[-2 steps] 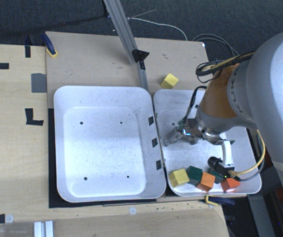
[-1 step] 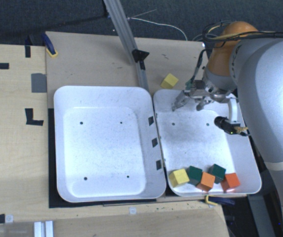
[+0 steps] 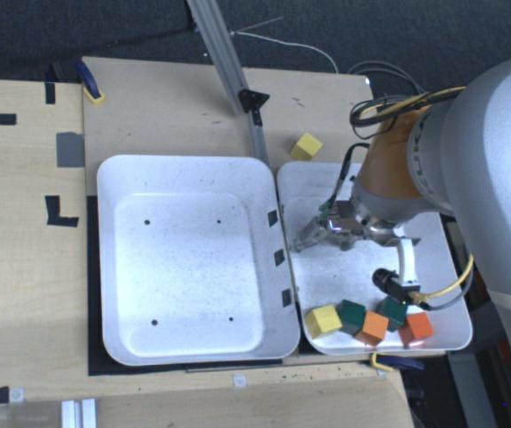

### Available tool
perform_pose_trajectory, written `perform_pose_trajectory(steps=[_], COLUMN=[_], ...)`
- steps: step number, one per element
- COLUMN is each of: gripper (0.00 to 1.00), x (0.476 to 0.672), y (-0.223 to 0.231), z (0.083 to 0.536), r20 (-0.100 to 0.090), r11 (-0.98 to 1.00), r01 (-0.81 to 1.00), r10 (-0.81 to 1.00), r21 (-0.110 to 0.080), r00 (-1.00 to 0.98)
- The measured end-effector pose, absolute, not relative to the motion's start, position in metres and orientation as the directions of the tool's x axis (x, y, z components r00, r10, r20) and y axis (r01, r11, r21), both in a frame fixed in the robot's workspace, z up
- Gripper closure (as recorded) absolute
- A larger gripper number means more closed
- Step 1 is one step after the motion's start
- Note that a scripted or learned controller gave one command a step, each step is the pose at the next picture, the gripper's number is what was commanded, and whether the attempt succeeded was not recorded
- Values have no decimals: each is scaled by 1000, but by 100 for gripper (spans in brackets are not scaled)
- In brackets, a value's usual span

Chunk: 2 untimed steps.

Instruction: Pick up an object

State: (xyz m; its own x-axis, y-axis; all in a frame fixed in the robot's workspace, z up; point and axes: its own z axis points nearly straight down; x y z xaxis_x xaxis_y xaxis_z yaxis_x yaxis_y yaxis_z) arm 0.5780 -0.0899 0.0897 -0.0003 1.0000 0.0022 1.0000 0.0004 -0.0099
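Note:
Several small blocks lie clustered at the front edge of the right bin (image 3: 433,239): a yellow block (image 3: 324,319), a green block (image 3: 351,313), an orange block (image 3: 374,326), a dark green block (image 3: 393,310) and a red-orange block (image 3: 417,326). My gripper (image 3: 309,236) hangs low over the left part of the right bin, near the wall shared with the left bin. It is well behind the block cluster and apart from it. I see nothing held in it.
The left bin (image 3: 112,239) sits beside the right one. Another yellow block (image 3: 307,146) rests on the bench behind the right bin. A slanted metal pole (image 3: 224,52) crosses the back. Cables (image 3: 389,110) loop by the arm.

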Motion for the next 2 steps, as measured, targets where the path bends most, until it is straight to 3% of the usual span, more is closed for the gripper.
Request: perform_pose_trajectory(steps=[1, 2], gripper=[0, 0], x=[581, 679], y=[-91, -91], z=[91, 91], r20=[0, -4], r11=[1, 6], r01=[1000, 1000], r10=[1000, 1000], r21=[-2, -23], r00=[-1, -6])
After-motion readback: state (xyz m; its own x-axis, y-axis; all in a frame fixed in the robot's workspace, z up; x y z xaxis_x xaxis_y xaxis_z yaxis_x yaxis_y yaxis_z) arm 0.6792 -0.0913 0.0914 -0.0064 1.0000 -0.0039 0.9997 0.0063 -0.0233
